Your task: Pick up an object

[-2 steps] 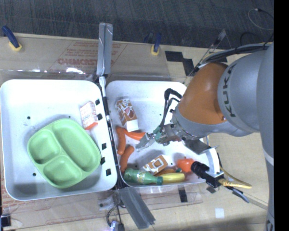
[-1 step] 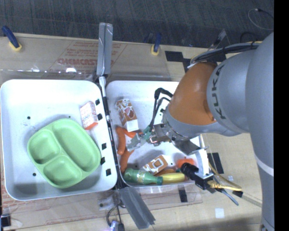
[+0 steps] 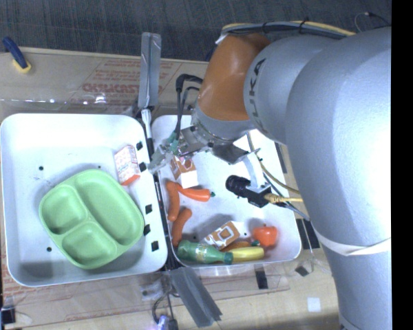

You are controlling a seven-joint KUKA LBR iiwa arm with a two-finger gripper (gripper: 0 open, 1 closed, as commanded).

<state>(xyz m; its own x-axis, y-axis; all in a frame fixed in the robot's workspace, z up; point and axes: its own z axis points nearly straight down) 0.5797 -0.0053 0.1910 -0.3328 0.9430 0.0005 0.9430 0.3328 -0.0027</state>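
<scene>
Cardboard-lined surface carries two white bins; I hang over the right bin (image 3: 289, 249), my jaws (image 3: 173, 148) above a small carton (image 3: 186, 173). Their state I cannot tell.

1. The divided plate (image 3: 91, 217) lies in the left bin (image 3: 27, 133).
2. A small carton (image 3: 126, 163) sits just behind the plate's right side.
3. Right of the plate, the right bin (image 3: 289, 249) holds a carrot (image 3: 195, 194), bottle (image 3: 203, 253), banana (image 3: 246, 254) and tomato (image 3: 265, 235).
</scene>
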